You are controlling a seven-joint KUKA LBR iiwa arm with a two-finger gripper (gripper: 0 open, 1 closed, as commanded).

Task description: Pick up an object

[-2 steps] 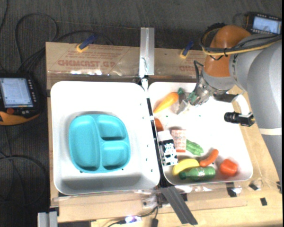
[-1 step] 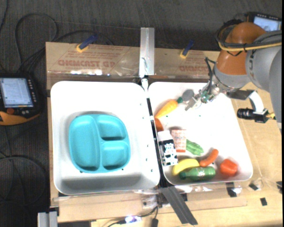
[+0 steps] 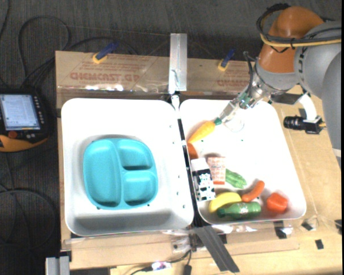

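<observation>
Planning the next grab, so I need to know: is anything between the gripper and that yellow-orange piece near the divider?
Nothing visible. The gripper sits right at the upper-right end of the yellow-orange piece, with only bare right bin floor around them.

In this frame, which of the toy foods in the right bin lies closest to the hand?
The yellow-orange toy fruit at the bin's upper left, just beside the hand. The yellow banana, orange carrot and red-orange pepper lie clustered at the bin's near end.
</observation>
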